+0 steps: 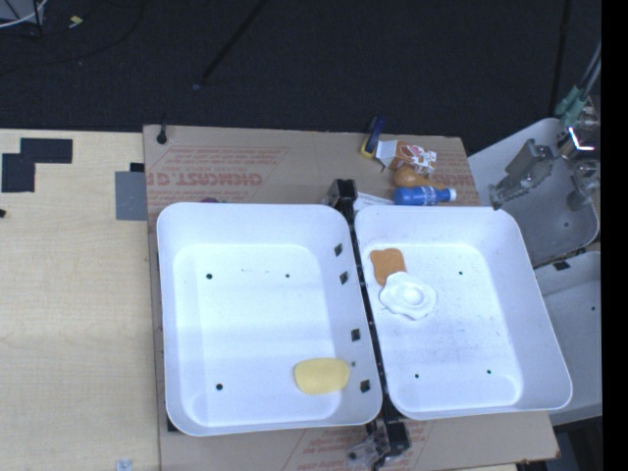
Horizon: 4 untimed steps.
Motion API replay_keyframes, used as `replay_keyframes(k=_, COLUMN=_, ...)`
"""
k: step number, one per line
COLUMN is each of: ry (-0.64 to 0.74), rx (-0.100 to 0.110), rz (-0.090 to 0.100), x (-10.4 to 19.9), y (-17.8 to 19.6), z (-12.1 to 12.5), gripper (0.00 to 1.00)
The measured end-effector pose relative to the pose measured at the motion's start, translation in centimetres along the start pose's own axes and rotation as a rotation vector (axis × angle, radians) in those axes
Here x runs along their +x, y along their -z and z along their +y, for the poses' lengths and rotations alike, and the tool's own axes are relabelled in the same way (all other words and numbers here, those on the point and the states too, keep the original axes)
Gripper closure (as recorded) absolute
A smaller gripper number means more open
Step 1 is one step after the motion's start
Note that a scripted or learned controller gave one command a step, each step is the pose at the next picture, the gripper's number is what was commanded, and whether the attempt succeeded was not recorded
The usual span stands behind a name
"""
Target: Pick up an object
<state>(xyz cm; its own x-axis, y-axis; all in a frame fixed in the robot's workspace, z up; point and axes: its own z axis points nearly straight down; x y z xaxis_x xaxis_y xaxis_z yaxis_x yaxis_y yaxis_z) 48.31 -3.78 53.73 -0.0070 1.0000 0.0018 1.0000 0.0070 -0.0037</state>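
In the left bin (186, 263), a pale yellow oval object (321, 375) lies near the front right corner. The right bin (510, 361) holds an orange-brown flat piece (387, 262) near its back left. A white fried-egg-shaped object (409, 296) touches that piece's front edge.
Behind the right bin, on the cardboard sheet (245, 170), lie a blue bottle (424, 195), a brown item (406, 177), a red-and-white packet (418, 155) and a blue-and-yellow item (373, 137). Grey metal mounting hardware (535, 170) stands at the right. Black clips (343, 192) join the bins.
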Motion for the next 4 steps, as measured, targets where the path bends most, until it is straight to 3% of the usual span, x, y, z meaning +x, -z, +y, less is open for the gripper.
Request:
replay_keyframes(k=1, ry=-0.004, rx=0.002, rz=-0.001, x=-0.2, y=1.0, z=0.0, gripper=1.0)
replay_keyframes(k=2, ry=-0.014, rx=-0.001, rz=-0.004, x=-8.4, y=-0.1, z=4.0, gripper=1.0)
replay_keyframes(k=3, ry=-0.015, rx=0.002, rz=-0.003, x=-16.5, y=-2.2, z=3.5, gripper=1.0)
replay_keyframes(k=4, ry=-0.008, rx=-0.002, rz=-0.002, x=-16.2, y=-2.0, z=3.5, gripper=0.0)
